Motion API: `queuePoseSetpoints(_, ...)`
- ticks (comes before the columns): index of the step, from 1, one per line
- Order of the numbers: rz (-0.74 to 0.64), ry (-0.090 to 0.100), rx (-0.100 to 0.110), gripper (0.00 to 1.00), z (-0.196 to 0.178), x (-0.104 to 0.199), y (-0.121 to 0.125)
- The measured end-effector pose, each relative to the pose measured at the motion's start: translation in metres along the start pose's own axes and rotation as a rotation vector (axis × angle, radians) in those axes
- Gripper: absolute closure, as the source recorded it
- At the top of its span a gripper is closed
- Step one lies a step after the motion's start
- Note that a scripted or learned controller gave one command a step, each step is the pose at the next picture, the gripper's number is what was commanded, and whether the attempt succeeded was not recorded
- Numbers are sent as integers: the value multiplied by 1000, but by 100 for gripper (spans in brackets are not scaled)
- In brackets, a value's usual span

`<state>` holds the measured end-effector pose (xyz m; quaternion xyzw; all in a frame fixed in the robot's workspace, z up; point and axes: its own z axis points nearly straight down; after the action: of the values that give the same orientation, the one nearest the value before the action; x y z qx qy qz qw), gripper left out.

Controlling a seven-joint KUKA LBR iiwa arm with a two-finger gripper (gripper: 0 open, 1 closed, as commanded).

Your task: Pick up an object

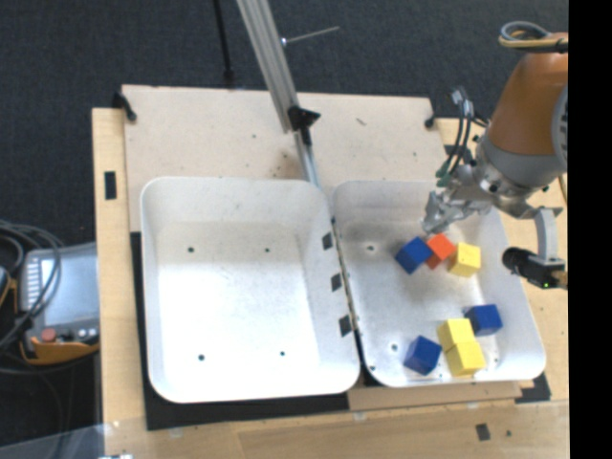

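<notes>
Six small blocks lie in the right-hand bin [382, 208]. Near its far edge the gripper [438, 220] hangs directly over the orange block [441, 248], wedged between a blue block [413, 254] and a yellow block [466, 258], likely lining up a grasp; whether it holds anything, I cannot tell.

Dark grey carpet [115, 27] surrounds the pale wooden bench [210, 132], with a slanted aluminium rail [268, 51] overhead.

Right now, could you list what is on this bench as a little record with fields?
left bin: shallow white plastic bin
right bin: white bin holding blocks
upper cluster: blue cube, orange cube, yellow cube, close together
lower cluster: two blue cubes, two yellow blocks
arm: gripper just above upper cluster
</notes>
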<state>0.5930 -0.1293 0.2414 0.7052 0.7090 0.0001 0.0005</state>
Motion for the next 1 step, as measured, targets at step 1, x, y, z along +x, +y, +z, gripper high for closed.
queuePoseSetpoints(1,-1,1,0,100,2,51,3)
